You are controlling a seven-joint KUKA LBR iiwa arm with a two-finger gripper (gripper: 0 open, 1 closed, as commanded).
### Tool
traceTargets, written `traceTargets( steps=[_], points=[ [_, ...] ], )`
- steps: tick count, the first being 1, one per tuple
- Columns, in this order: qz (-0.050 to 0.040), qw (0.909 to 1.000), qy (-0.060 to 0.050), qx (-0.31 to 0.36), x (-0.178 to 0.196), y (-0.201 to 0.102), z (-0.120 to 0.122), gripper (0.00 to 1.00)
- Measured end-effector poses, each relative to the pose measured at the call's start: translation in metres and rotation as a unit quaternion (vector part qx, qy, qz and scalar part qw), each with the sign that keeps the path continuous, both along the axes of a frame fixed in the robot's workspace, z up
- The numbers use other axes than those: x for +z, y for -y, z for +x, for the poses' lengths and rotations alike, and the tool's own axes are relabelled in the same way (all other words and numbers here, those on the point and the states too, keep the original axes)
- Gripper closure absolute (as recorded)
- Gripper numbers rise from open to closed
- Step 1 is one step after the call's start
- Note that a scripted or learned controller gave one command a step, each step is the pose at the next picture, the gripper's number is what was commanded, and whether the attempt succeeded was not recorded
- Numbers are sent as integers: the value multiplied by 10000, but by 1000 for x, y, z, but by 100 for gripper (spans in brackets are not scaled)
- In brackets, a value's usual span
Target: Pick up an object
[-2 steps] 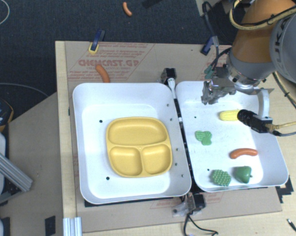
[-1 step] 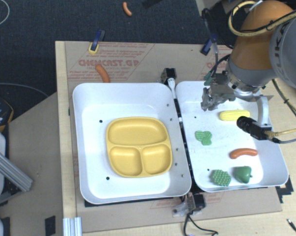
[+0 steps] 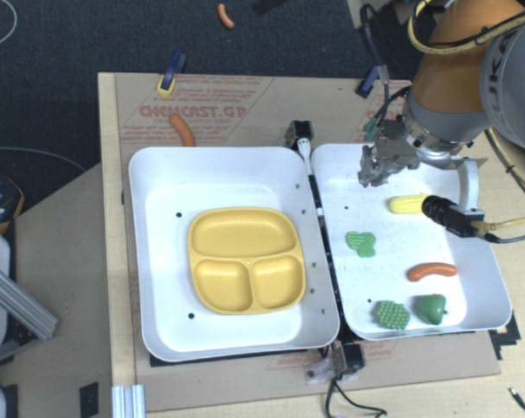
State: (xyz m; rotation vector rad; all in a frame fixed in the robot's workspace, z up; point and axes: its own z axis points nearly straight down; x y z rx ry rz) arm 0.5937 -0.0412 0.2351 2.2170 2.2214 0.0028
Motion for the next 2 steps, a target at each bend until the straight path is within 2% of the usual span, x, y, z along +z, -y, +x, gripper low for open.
traceTargets(
  steps=[1,2],
  points=[
    [1,10000,-23,-2,-15,1,8,100],
    [6,10000,-27,-3,-12,-10,3,100]
  ],
)
